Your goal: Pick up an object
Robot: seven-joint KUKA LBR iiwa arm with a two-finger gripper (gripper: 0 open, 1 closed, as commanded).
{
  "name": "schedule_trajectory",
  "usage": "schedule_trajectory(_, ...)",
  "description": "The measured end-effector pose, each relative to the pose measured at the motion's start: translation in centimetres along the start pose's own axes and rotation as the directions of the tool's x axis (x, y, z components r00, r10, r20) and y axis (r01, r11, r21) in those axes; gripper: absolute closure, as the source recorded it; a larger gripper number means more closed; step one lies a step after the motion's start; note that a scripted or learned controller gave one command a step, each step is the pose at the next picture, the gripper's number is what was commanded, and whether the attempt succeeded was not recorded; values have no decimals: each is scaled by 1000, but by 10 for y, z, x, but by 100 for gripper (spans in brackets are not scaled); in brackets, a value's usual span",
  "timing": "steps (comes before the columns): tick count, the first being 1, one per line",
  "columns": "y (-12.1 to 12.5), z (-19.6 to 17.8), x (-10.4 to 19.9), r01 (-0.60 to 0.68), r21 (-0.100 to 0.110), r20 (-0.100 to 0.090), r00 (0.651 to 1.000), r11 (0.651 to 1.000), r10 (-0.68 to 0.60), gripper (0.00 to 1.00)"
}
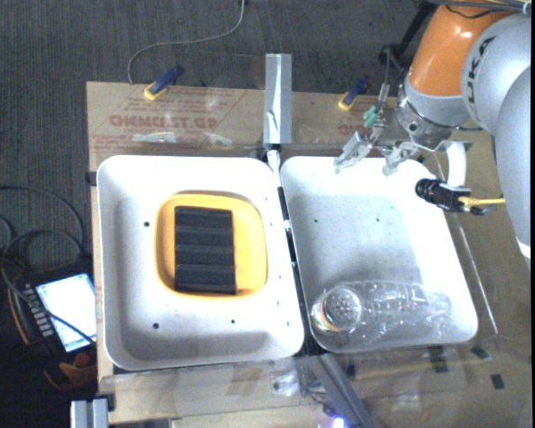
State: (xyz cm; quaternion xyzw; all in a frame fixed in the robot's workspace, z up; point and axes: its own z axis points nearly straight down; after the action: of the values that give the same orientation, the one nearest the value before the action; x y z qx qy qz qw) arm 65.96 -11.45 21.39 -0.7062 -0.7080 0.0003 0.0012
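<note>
My tool (371, 156), fingers spread and holding nothing, hangs at the upper edge of the right bin (374, 230); the clear bottle (382, 308) lies crosswise toward lower frame.

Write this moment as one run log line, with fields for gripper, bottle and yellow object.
gripper: open, holds nothing, above right bin's far edge | clear plastic bottle: lying in right bin, near side | yellow object: in left bin
</note>
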Motion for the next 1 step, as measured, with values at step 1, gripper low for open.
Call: schedule_trajectory(1,-78,6,-26,3,0,3,1000,1000,-3,0)
